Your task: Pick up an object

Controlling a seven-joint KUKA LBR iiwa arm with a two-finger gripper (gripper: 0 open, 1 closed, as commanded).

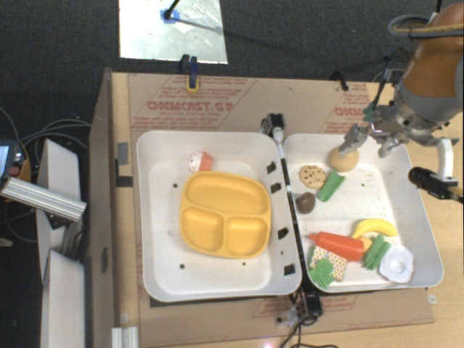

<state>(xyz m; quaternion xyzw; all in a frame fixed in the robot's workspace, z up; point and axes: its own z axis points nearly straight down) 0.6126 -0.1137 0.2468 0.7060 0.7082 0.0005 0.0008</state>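
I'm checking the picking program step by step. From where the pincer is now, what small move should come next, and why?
Probably a short descent onto the round tan bread-like ball. The pincer sits just above that ball, at the far end of the right white bin, and nothing shows between its fingers. The flat tan chocolate-chip cookie and green cylindrical piece lie close by, so coming straight down seems safest.

the arm (435,71) is showing a broad orange band over grey metal, thin cables looping above.
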